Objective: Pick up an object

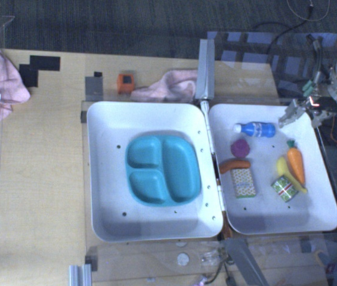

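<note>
The pincer [299,109] hung over the far right corner of the right bin [329,219], its pale fingers pointing down and inward toward the bin's middle, and from where I stood I could not tell whether it was released or clenched; nothing showed between its tips. The nearest thing to it was the blue bottle [255,129], lying on its side just to the left of the pincer and a little toward the front of the bench [43,177]. Its long axis ran nearly left to right across the bin, white cap at the left end, so the bottle's right end pointed almost straight at the pincer. To my eye that was the likeliest target, and a grasp would want the fingers set across the bottle's narrow width, not along its length. The carrot [296,165] lay further toward the front, close below the pincer's side of the bin, running front to back beside something yellow [283,167]. A purple round object [240,148], a sausage [234,165], a patterned packet [243,183] and a small green block [284,189] lay further off in the same bin. The left bin [105,213] held 1 blue divided tray [163,169], well apart from the pincer.
</note>
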`<state>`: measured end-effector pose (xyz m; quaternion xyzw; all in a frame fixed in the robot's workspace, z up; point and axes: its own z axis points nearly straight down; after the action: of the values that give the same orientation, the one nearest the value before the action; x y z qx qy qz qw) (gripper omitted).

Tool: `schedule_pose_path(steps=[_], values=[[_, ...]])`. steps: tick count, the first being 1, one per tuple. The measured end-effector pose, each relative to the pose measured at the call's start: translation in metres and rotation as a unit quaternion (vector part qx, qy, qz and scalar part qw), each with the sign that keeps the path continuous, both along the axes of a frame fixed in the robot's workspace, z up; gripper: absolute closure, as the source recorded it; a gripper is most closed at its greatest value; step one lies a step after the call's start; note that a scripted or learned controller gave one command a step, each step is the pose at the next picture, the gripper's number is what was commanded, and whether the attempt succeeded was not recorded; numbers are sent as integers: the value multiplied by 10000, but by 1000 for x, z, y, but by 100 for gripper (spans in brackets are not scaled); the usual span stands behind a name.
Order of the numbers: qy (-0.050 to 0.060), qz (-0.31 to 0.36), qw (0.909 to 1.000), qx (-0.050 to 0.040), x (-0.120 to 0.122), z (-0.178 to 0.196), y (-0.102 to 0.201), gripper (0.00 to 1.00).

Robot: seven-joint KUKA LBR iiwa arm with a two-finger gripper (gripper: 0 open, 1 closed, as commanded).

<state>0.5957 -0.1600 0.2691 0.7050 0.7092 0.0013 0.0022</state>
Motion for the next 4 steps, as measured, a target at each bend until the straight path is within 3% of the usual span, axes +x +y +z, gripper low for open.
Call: schedule_pose_path(steps=[1, 4], values=[[-36, 32, 10000, -5, 2, 12, 1, 100], [-152, 126, 9998, -22, 8, 51, 5, 100]])
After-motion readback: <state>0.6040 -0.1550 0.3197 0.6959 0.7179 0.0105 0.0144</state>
